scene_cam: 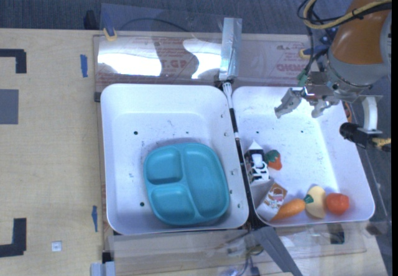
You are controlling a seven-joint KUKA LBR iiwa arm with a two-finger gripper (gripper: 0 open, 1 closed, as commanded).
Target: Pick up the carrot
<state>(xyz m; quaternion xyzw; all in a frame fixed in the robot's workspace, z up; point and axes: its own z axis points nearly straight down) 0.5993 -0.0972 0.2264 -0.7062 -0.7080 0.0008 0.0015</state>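
Observation:
The carrot [290, 209] is orange with a green tip and lies near the front edge of the right bin [292, 138]. It rests between a small carton and a pale yellow fruit. My gripper [303, 106] hovers over the far part of the right bin, well behind the carrot. Its two fingers are spread apart with nothing between them.
A teal divided plate [185, 184] sits in the left bin [124, 144]. In the right bin are a black-and-white item [256, 165], a small strawberry-like piece [273, 160], a carton [272, 199], a yellow fruit [316, 201] and a red tomato [337, 203].

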